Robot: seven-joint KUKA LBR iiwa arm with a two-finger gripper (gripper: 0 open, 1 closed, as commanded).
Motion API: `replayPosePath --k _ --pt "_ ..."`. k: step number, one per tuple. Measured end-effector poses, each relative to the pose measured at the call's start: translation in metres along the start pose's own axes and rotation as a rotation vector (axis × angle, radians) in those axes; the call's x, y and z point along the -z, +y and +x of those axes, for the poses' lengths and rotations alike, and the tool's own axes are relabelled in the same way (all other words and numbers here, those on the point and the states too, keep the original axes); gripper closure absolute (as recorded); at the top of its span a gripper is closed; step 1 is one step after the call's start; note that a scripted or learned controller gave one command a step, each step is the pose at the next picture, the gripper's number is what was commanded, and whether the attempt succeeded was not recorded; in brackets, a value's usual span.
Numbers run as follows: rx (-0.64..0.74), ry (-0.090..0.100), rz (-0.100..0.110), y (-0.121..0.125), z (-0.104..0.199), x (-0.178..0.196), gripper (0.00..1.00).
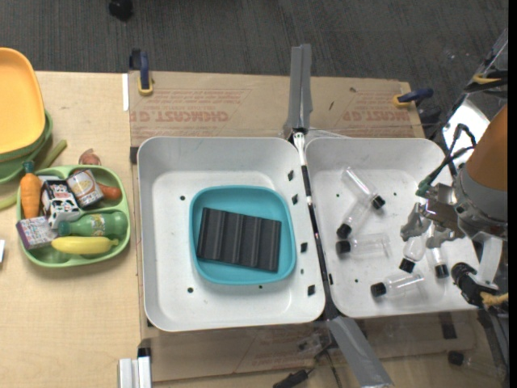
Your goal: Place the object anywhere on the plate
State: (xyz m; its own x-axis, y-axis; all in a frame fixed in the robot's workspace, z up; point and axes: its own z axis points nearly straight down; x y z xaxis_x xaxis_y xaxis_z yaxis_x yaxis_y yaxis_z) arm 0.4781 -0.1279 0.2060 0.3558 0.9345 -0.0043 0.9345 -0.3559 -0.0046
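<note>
A teal plate (207,207) lies in the middle of the left bin (161,176). A dark grey ribbed slab (239,238) rests flat on it and covers most of its floor. Several clear vials with black caps lie scattered in the right bin (380,156), among them one (361,189) toward the back and one (397,284) near the front. My gripper (426,231) hangs low over the right side of the right bin, close above a vial (412,253). I can make out nothing held in it.
A green tray (123,245) of toy food sits on the bench left of the bins, with stacked yellow and green dishes (18,103) behind it. A metal bar (300,87) runs between the bins. Clamps (143,71) grip the cardboard's far edge.
</note>
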Motion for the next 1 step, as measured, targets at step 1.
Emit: replayPosePath --k 1 --pt "0.000 0.000 0.000 0.0000 0.0000 0.0001 0.00"
